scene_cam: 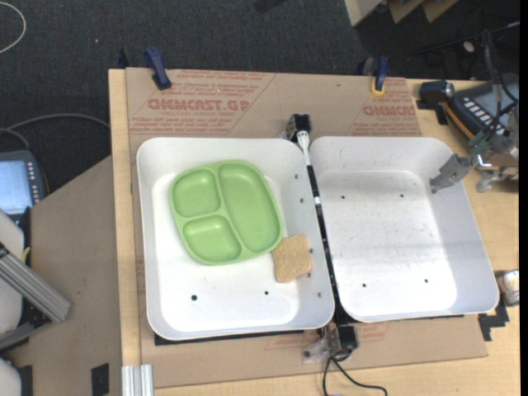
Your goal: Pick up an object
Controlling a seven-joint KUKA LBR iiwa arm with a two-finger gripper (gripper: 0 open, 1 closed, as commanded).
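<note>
From above and at a slant, the camera view takes in two shallow white plastic bins side by side on a brown board tabletop [247, 97] printed with red lettering. The left bin [165, 304] holds the only things worth going for: a light green plastic plate with three compartments [224, 213], lying flat toward the far-left part of the bin, and a small tan square piece that looks like a slice of toast or a sponge [292, 258], lying just beside the plate's near-right corner and close to the wall shared with the right bin [396, 221]. That right bin carries nothing but dark specks. The grey gripper [450, 174] pokes in at the far-right corner of the right bin, well apart from both objects. As I see it, the reach has not begun, so the job now is to travel across the divider and choose well. I would take the tan piece: it is small enough to fit between the jaws, whereas the plate is broad and flat and offers only a thin rim. Coming straight down, clear of the plate edge and the bin wall, seems safest. The jaws are too small and blurred here; I cannot tell how wide they stand, and nothing is visibly held.
</note>
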